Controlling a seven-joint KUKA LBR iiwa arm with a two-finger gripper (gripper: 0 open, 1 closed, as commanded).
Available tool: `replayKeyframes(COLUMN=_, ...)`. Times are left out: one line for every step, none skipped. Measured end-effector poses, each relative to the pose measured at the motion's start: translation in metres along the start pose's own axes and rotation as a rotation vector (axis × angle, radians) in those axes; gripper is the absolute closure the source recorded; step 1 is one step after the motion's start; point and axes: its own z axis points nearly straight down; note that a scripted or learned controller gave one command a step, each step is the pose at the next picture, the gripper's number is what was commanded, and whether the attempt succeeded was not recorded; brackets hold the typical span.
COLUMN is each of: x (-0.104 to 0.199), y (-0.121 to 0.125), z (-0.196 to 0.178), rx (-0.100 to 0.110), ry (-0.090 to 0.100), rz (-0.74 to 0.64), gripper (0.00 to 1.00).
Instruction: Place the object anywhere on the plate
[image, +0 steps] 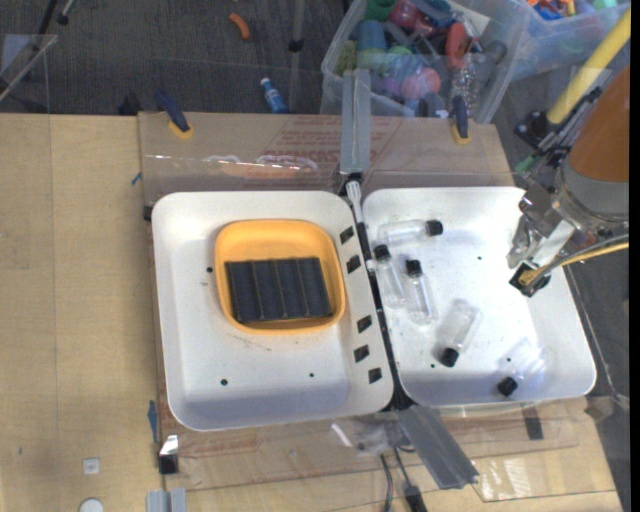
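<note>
Vial (455, 332) tilted diagonally, cap seemingly lower-left, unheld

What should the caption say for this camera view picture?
Grey arm's tool above clear plastic vials with black caps in right white bin; orange plate waits left.

Plate (232, 243) glossy orange plastic; bins (180, 300) smooth white; vials (456, 327) clear w/ black caps; bench (70, 300) matt wood.

A clear tub of colourful toys (430, 45) sits behind the bench (70, 300).
</note>
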Motion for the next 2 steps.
replayKeyframes(x=0.038, y=0.032, z=0.005, rx=-0.004, ry=-0.002, rz=-0.283, gripper=1.00)
replayKeyframes(x=0.057, y=0.056, z=-0.016, rx=-0.006, ry=-0.003, rz=-0.543, gripper=1.00)
